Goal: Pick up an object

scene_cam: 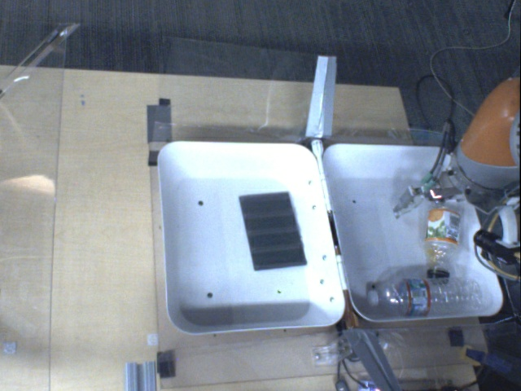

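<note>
So the thing I'm most likely going for is the small clear bottle [441, 233] with the orange and green label, sitting in the right bin [366, 177] toward its right side. It looks like it's lying roughly lengthwise, running from far to near, and it's just beside my gripper [425, 192], on the near side of it. Honestly can't say whether my fingers are spread or pinched from up here, the tip is a small blurry tangle of metal, so I won't guess. Nothing is visibly between them, so I'm not calling this a grab.

A bit nearer, along the near wall of the same bin, there's a bigger clear plastic bottle [423, 296] lying on its side with a blue band around the middle. My read is it rolled or slid down there because the bin floor curves up at the edges, which also makes it the awkward pick, tucked against the wall.

My arm comes in from the right with the orange band [492, 129] hanging over the bin's far right corner, which is why the wrist sits over that side and not the middle.

Over in the left bin [187, 218] there's a flat dark ribbed block [273, 230] lying near the center, well apart from me. Too flat and too far to bother with, I'd guess.
</note>
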You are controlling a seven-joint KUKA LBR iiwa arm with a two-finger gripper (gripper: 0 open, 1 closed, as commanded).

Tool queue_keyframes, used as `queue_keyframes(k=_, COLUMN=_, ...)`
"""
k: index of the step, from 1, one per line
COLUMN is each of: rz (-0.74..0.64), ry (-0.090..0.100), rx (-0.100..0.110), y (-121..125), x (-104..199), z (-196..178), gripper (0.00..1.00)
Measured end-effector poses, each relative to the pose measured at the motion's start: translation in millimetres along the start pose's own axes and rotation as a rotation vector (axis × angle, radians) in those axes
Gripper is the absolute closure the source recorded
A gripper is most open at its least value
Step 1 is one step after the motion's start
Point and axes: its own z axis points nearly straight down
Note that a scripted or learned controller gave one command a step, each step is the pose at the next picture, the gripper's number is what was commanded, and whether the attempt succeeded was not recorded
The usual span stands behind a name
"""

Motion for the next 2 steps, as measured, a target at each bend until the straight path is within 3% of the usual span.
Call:
queue_keyframes(k=1, rz=-0.080, ry=-0.002, rx=-0.003, y=20.8, x=8.7, z=13.0, gripper=0.00)
queue_keyframes(k=2, rz=-0.163, ry=0.008, rx=0.014, y=68.7, x=-10.4, z=12.7, gripper=0.00)
